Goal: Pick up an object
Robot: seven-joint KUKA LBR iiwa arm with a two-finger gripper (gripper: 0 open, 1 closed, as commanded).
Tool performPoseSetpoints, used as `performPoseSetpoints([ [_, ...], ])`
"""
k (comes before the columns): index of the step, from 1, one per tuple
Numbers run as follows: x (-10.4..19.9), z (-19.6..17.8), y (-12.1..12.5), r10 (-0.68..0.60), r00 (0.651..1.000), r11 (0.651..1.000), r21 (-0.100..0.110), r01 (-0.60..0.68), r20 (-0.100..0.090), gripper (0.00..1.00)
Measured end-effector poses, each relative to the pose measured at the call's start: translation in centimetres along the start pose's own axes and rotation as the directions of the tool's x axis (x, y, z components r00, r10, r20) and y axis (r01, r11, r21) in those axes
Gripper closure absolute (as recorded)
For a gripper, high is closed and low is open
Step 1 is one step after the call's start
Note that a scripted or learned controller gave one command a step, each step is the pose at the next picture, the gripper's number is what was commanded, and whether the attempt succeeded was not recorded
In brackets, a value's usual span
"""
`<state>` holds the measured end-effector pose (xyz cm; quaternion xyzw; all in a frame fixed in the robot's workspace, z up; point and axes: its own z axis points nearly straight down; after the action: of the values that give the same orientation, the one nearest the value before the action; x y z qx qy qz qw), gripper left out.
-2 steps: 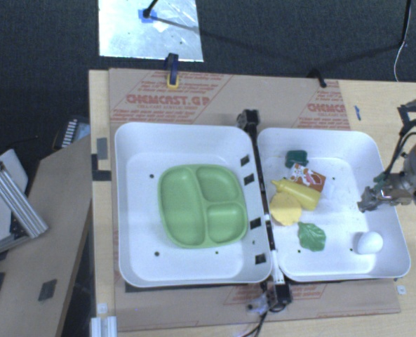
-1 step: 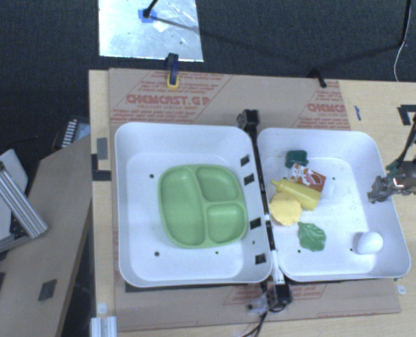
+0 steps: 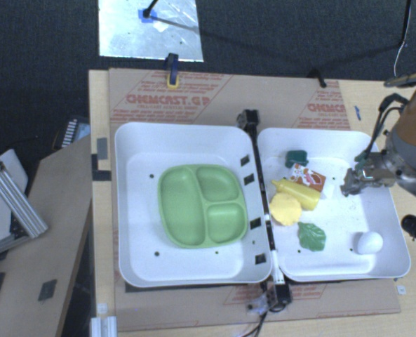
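Note:
The right bin (image 3: 334, 142) holds a dark green block (image 3: 296, 158), a red and white packet (image 3: 310, 178), a yellow banana-like piece (image 3: 297, 191), a yellow round piece (image 3: 285, 208), a green leafy piece (image 3: 311, 236) and a white egg (image 3: 368, 243). My gripper (image 3: 353, 185) hangs over the right side of that bin, to the right of the packet and above the egg. Nothing shows between its fingers.
The left bin (image 3: 134, 188) holds a green divided plate (image 3: 200, 206). A black divider with clips (image 3: 258, 195) runs between the bins. The arm (image 3: 411, 146) enters from the right. Cardboard lies under both bins.

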<state>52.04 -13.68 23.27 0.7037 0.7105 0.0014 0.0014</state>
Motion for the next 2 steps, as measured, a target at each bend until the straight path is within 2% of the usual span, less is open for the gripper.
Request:
performPoseSetpoints([
  [1,5.7,1.1,0.4,-0.001,1.000,1.000,0.002,0.001,-0.002,1.00],
  [2,11.9,0.5,0.6,-0.002,1.000,1.000,0.001,0.002,-0.002,1.00],
])
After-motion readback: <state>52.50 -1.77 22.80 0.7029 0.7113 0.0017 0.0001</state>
